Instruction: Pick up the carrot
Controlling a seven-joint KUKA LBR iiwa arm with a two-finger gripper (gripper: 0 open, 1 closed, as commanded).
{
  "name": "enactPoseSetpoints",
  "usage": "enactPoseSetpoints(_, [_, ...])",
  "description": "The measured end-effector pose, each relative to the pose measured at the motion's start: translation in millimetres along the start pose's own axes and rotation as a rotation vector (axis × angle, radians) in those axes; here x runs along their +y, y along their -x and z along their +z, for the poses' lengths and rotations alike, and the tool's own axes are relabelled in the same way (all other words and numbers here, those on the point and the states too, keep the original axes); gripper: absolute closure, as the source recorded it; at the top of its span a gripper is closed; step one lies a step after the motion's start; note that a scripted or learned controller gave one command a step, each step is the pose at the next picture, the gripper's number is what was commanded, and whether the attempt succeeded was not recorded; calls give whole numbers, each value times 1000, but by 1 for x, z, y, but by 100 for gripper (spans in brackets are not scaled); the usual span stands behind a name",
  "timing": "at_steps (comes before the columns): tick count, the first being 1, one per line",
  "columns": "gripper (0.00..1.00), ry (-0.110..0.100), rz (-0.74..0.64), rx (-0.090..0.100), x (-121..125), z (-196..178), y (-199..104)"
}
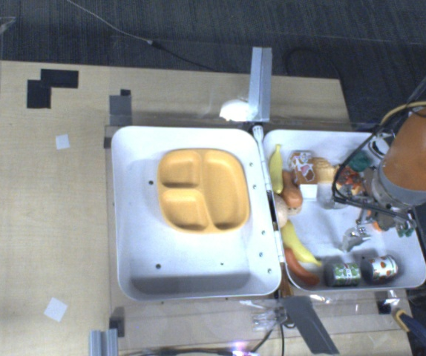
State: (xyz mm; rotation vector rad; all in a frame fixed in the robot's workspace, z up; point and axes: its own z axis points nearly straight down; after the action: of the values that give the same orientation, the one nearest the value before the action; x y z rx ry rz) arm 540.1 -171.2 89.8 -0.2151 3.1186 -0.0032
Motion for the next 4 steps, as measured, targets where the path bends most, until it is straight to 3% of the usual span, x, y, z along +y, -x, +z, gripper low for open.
enactPoseSetpoints(1, [0, -1, 152, 3, 2, 1, 25])
enactPoseSetpoints(2, [100, -3, 146, -7, 3, -13, 28])
enactPoseSetpoints(3, [100, 1, 489, 1, 47, -101, 102])
enactPoseSetpoints(4, [100, 0, 228, 0, 34, 0, 30])
